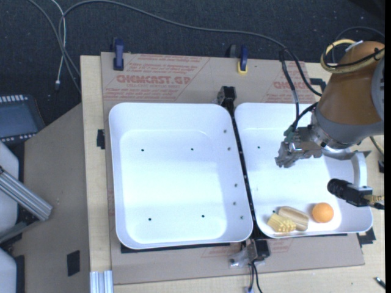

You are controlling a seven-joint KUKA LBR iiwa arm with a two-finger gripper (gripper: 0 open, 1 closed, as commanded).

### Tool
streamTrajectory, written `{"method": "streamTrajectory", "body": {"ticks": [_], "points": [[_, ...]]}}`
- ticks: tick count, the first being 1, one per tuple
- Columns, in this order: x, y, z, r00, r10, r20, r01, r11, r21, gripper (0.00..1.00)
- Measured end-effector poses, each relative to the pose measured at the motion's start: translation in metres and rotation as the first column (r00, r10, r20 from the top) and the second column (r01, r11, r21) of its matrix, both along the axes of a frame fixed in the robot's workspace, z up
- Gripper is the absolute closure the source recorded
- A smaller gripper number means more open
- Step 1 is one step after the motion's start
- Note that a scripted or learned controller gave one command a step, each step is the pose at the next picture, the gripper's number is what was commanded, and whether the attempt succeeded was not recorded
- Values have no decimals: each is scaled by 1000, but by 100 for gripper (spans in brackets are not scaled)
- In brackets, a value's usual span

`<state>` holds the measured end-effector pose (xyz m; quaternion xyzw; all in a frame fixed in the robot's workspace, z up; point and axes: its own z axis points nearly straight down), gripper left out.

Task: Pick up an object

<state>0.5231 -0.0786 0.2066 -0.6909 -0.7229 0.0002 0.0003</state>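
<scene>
In the right shallow white plastic bin [269, 182], the gripper [285, 158], finger state untellable, hangs above a tan oblong bun [292, 214] lying left-to-right beside a yellow corn piece [281, 224].

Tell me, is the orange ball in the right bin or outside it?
In. The orange ball lies on the right bin floor near its front edge, beside a hot dog toy.

Three small objects in the right bin [269, 182]
An orange ball [322, 212], tan roll [294, 215] and yellow corn piece [281, 224] lie near its front edge.
</scene>
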Motion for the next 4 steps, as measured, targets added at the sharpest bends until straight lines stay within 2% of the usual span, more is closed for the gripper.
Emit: {"method": "streamTrajectory", "body": {"ticks": [1, 2, 3, 4], "points": [[1, 1, 0, 1000, 1, 1, -1, 1000, 0, 0], [41, -5, -64, 999, -45, -3, 45, 999, 0, 0], [-33, -43, -107, 999, -51, -5, 51, 999, -1, 0], [17, -47, -108, 999, -44, 2, 44, 999, 0, 0]]}}
